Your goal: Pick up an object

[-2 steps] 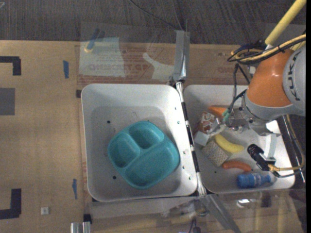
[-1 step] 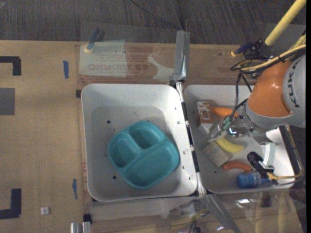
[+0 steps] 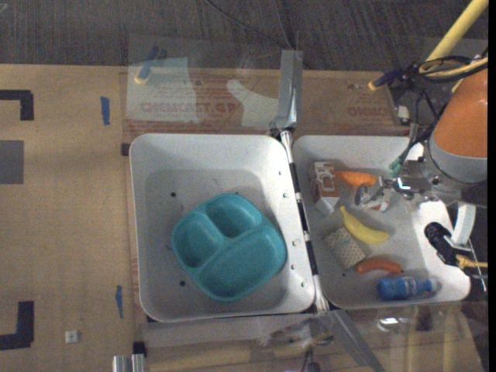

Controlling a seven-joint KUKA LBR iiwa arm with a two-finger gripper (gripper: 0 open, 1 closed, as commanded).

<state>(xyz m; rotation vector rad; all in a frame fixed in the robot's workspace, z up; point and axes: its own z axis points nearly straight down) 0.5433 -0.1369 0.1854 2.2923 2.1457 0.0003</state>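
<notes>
Above a wooden desk (image 3: pixel 62 231), the camera is looking down on two shallow white bins sitting side by side. On the far left, black tape corner marks (image 3: pixel 19 103) and short strips of blue tape (image 3: pixel 105 111) are lying on the bare wood. Next, the left bin (image 3: pixel 155 169) is holding a teal divided plate (image 3: pixel 229 245), which is resting slightly tilted near the bin's middle with its three compartments facing up. Behind the bins, a sheet of clear plastic (image 3: pixel 194 91) is lying over printed cardboard. Across the divider, the right bin (image 3: pixel 449 285) is carrying the loose items: a small orange-and-white carton (image 3: pixel 324 180) near its back left corner, an orange carrot-like piece (image 3: pixel 355 178) just beside the carton, a yellow banana (image 3: pixel 363 229) lying at a slant near the middle, a pale patterned block (image 3: pixel 343 246) touching or nearly touching the banana's lower end, an orange-red sausage-shaped toy (image 3: pixel 378 266) just in front of that, and a blue bottle (image 3: pixel 403 287) lying on its side near the front wall. Reaching in from the right, the grey arm with its orange band (image 3: pixel 465 122) is hanging its gripper (image 3: pixel 377 198) low over the back of the right bin, between the carrot-like piece and the banana. Whether the fingers are released or clenched cannot be told from this angle, and nothing is visibly caught between them.
</notes>
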